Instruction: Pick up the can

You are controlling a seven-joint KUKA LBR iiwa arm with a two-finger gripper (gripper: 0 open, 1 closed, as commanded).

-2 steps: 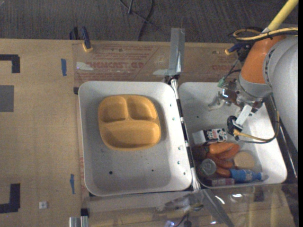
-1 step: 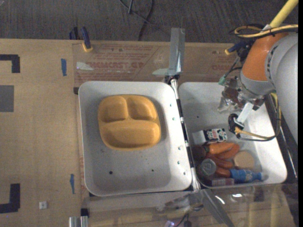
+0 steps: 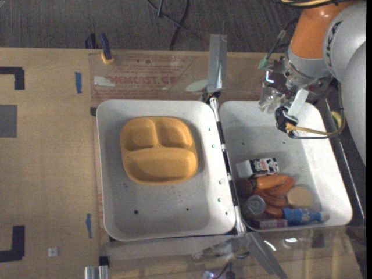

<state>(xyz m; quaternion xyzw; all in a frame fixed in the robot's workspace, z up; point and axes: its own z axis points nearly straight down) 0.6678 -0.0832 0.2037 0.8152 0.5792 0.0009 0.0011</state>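
Can: small grey metal can (image 3: 254,205), upright at the right white bin's (image 3: 334,173) front-left corner, touching the orange carrot-shaped toys (image 3: 273,184).
Handling: likely light, rigid, slippery-sided; grip across its round wall from above.
Gripper: two-finger gripper (image 3: 272,100) above the bin's back edge, well apart from the can.
Jaws: cannot tell.

arm (image 3: 343,45) cut off at right edge, can (image 3: 254,205) partly hidden
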